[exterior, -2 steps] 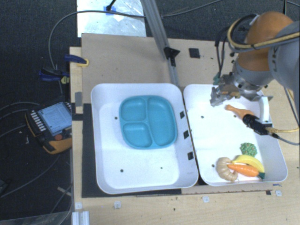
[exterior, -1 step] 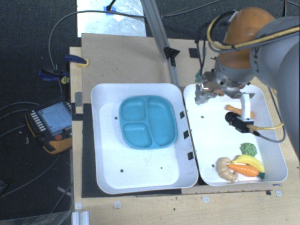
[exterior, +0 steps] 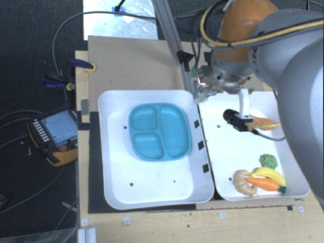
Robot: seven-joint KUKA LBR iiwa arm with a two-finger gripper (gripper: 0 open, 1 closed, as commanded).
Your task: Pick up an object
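Observation:
My gripper (exterior: 205, 89) hangs below the orange wrist band, over the far left corner of the right bin (exterior: 223, 156), close to the wall between the two bins. An orange, pointed toy piece (exterior: 264, 122) lies in the right bin's far half, to the right of the gripper and apart from it. At the near right corner of that bin sits a cluster: a green broccoli (exterior: 268, 161), a yellow banana (exterior: 271, 174), an orange carrot (exterior: 263, 183) and a tan lumpy piece (exterior: 244, 182). The arm covers the bin's far right part.
A blue divided plate (exterior: 159, 131) lies in the left bin (exterior: 152, 186). The bench is brown board (exterior: 131, 65). Clamps, cables and an orange-edged device (exterior: 55, 135) lie off the bench on the left.

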